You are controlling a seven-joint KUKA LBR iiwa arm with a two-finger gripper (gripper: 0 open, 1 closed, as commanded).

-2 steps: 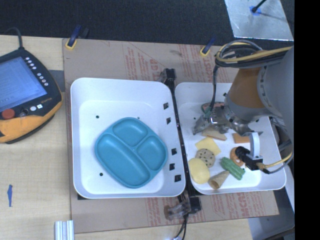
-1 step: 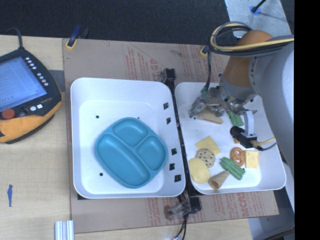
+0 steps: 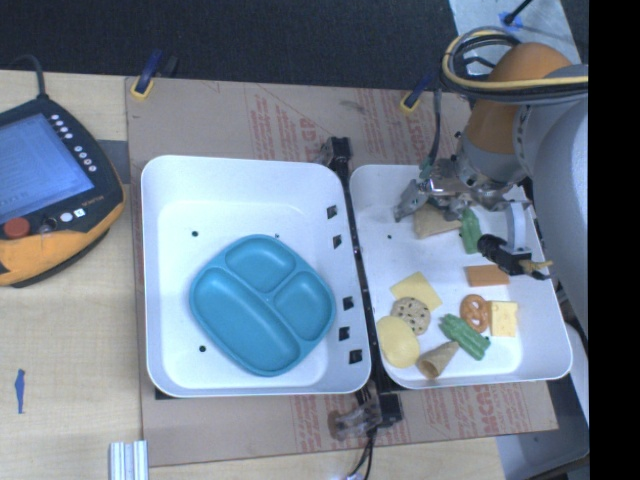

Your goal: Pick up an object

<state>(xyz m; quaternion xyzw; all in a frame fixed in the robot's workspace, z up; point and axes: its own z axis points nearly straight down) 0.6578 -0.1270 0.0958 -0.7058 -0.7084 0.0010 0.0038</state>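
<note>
My gripper (image 3: 432, 198) is down at the back of the right bin (image 3: 520, 368), directly above a tan wedge (image 3: 434, 226) and touching or nearly touching it. A green piece (image 3: 470, 231) lies just to the right of the wedge. Other toy food pieces are spread through the bin: an orange cracker (image 3: 486, 275), a yellow cheese wedge (image 3: 415, 288), a cookie (image 3: 411, 314), a pretzel (image 3: 474, 311), a yellow square (image 3: 504, 319), a green pickle (image 3: 466, 337), a pale yellow lump (image 3: 398, 341) and a cone (image 3: 436, 359).
The left bin (image 3: 170, 208) holds a blue divided plate (image 3: 262, 303). A teach pendant (image 3: 50, 188) lies on the bench at the far left. The arm's grey body and orange band (image 3: 520, 78) hang over the right bin's back right corner.
</note>
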